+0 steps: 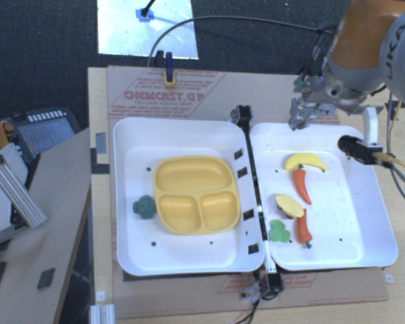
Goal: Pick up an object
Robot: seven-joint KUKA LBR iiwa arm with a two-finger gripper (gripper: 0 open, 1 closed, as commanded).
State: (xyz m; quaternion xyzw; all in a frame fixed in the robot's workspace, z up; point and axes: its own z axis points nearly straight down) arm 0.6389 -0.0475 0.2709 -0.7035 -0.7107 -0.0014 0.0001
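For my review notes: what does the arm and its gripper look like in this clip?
The arm is bulky and rounded, with an orange band above a grey wrist section. Below it sits a small metallic grey gripper with greenish fittings at its base. Dark cables run along the wrist, and a white bracket with a black cylindrical part hangs beside it.

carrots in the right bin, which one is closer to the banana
The upper carrot: its top end sits just under the banana. The lower carrot lies toward the bin's front, below the yellow slice.
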